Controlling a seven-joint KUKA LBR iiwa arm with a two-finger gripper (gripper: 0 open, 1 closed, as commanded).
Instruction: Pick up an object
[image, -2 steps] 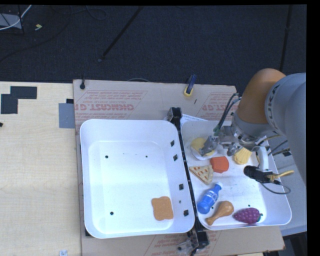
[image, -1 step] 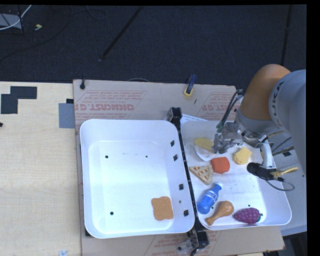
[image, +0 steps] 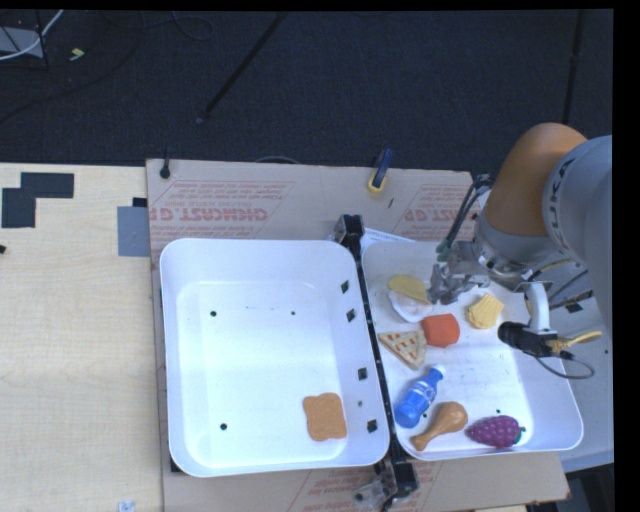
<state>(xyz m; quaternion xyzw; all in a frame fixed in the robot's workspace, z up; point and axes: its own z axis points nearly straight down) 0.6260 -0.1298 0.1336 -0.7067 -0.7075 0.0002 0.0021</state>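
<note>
Nearest the camera, along the right bin's (image: 575, 425) front wall, a drumstick (image: 440, 425) and a bunch of purple grapes (image: 495, 431) are lying side by side, the grapes close to the front right corner. A blue bottle (image: 417, 397) is leaning just behind the drumstick, near the divider between the bins. Further back, a pizza slice (image: 404, 347) is sitting beside a red block (image: 440, 329), with a yellow cheese wedge (image: 486, 310) well to the right of the block and a pale yellow piece (image: 408, 289) resting at the back left on a small white dish (image: 408, 308).

The gripper (image: 447, 285) is hanging over the back of this bin, just above the red block and between the pale piece and the cheese wedge; how far its tips are parted cannot be told, and nothing can be seen held in them. The arm's orange band (image: 525, 185) is reaching in from the right edge.

The left bin (image: 175, 340) is offering wide open floor, with a toast slice (image: 325, 416) lying near its front right corner, close to the divider wall.
</note>
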